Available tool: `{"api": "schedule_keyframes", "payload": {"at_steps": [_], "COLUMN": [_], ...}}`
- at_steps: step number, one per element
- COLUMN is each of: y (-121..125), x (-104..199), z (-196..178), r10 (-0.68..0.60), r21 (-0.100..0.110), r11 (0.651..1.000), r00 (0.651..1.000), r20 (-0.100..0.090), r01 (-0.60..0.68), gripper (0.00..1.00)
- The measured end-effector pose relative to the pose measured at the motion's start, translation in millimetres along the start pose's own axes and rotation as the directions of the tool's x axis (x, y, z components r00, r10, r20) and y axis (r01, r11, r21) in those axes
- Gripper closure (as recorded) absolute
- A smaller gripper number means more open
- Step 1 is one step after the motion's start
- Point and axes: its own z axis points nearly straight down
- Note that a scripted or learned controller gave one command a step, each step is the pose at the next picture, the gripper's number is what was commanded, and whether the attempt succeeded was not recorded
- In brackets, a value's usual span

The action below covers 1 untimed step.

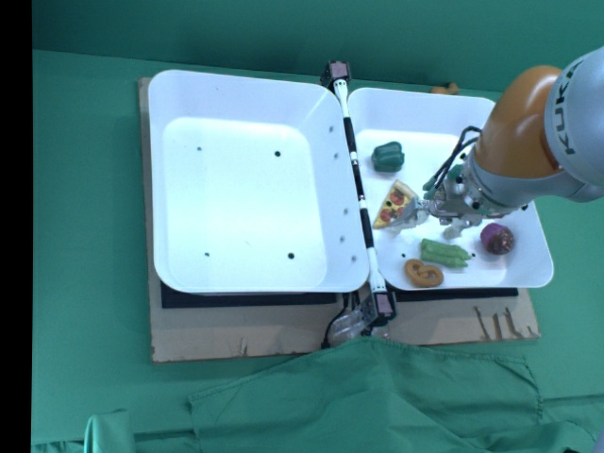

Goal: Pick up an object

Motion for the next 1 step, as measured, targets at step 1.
{"api": "schedule_keyframes", "payload": {"at_steps": [1], "y": [2.8], "x": [-1.6], "z": [-13.6], "r10": [0.003], "r21": [-0.014], "r11": [1.000], "r00": [1.000], "r20": [0.005], "r01": [-0.003], "gripper": [1.00]}}
